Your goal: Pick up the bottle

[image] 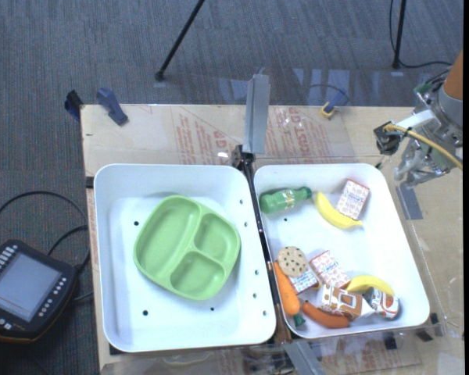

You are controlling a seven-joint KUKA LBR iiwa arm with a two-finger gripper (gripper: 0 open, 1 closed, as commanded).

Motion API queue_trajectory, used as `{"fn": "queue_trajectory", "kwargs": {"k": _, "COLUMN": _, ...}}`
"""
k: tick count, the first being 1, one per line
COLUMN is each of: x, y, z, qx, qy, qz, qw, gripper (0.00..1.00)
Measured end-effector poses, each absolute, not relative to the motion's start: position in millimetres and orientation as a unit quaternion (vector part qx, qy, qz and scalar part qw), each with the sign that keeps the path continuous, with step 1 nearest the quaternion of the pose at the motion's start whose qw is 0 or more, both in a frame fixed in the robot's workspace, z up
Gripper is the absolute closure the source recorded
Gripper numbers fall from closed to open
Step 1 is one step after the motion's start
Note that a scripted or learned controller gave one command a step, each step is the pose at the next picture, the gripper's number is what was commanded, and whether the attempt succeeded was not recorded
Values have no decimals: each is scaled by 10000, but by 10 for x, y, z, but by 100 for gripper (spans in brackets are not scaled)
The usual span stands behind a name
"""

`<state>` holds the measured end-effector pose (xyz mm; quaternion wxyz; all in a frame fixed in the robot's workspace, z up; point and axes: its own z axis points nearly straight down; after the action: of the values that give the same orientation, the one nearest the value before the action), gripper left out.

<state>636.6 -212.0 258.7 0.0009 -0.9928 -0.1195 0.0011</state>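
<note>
Your bottle (284, 199) is lying on its side at the far left corner of the right bin (406, 241), just beside a banana (335, 212). It looks like small green plastic, so I'd guess light, stiff and a bit slick and rolly. Go for the fat middle, across the width. The claw (413, 164) is parked off past the bin's right edge, can't tell its state.

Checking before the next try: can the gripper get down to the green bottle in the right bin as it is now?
Probably yes. The bottle lies on its side at the bin's far left corner, uncovered, with the banana apart from it. The gripper hangs outside the bin's right edge.
</note>
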Motion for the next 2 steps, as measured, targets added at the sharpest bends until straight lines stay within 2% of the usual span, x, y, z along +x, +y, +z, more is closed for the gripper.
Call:
{"fn": "queue_trajectory", "kwargs": {"k": 1, "x": 6379, "y": -2094, "z": 2654, "qx": -9849, "qy": -1731, "qz": 23, "qw": 13, "gripper": 100}}
{"fn": "queue_trajectory", "kwargs": {"k": 2, "x": 6282, "y": -2087, "z": 2577, "qx": -9822, "qy": -1879, "qz": 26, "qw": 18, "gripper": 100}}
